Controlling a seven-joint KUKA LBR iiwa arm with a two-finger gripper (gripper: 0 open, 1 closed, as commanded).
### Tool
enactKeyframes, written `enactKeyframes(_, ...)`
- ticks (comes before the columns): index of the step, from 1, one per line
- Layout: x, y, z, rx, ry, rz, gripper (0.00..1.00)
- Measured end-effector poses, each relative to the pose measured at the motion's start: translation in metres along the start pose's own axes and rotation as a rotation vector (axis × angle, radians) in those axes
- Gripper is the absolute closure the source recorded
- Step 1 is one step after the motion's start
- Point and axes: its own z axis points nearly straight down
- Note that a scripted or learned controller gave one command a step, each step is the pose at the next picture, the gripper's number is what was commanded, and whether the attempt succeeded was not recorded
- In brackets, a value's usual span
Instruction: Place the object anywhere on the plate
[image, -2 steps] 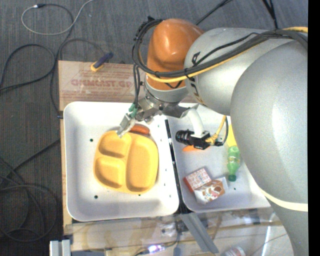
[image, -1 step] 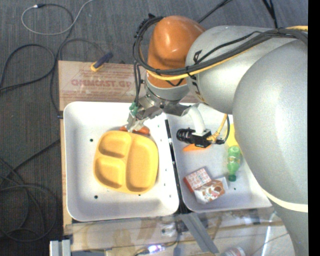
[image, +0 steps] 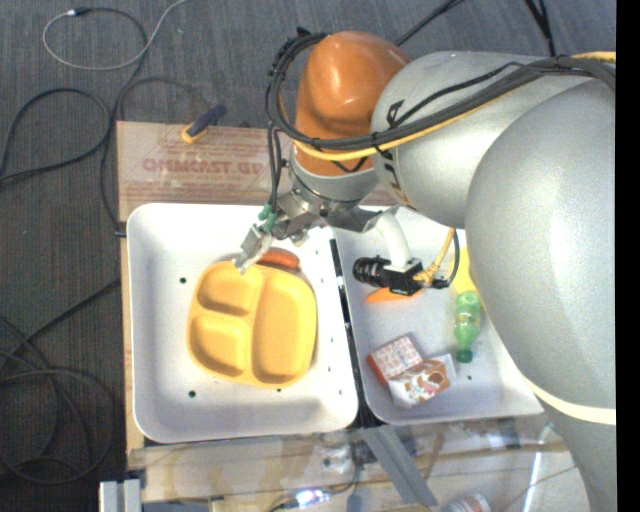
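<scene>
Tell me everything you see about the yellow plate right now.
The yellow plate looks like glossy plastic, a rounded tray split into three compartments: two small ones on the left, one long one on the right. It lies flat in the left bin, roughly centred. An orange object sits at its top edge, where the gripper hovers.

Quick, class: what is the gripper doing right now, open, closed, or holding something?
Gripper: cannot be told; it sits at the back edge of the yellow plate, beside an orange object, with no grasp visible.
</scene>
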Motion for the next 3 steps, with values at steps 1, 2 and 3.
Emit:
enactKeyframes(1,0.0000,0.0004,-0.0070,0.003,0.002,-0.001,1.00)
enactKeyframes(2,0.0000,0.0004,-0.0069,0.004,0.001,-0.001,0.00)
enactKeyframes(3,-0.0002,0.0008,-0.0140,0.007,0.003,-0.002,1.00)
